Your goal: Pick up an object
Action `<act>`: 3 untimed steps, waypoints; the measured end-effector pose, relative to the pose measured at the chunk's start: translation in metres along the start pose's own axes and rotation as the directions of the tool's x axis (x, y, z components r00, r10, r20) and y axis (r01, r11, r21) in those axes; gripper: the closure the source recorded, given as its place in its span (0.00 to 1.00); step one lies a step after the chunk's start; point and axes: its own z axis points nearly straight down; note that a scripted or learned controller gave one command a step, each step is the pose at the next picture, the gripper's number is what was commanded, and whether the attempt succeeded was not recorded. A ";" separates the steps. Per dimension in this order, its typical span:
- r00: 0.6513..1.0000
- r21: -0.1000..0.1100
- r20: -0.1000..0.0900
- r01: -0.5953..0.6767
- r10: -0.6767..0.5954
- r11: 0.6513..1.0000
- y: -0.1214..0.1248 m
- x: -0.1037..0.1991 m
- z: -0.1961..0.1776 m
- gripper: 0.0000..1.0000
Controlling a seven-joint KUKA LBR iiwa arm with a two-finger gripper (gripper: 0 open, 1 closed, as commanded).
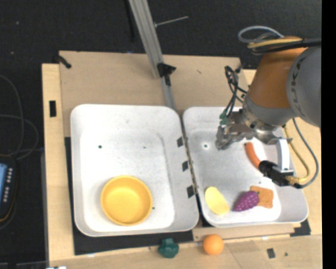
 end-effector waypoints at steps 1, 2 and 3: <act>1.000 0.000 0.000 0.000 0.000 1.000 0.011 0.047 0.005 1.00; 1.000 -0.001 -0.002 0.001 -0.001 1.000 0.017 0.101 -0.011 1.00; 1.000 0.001 -0.001 -0.001 0.001 1.000 0.019 0.154 -0.011 1.00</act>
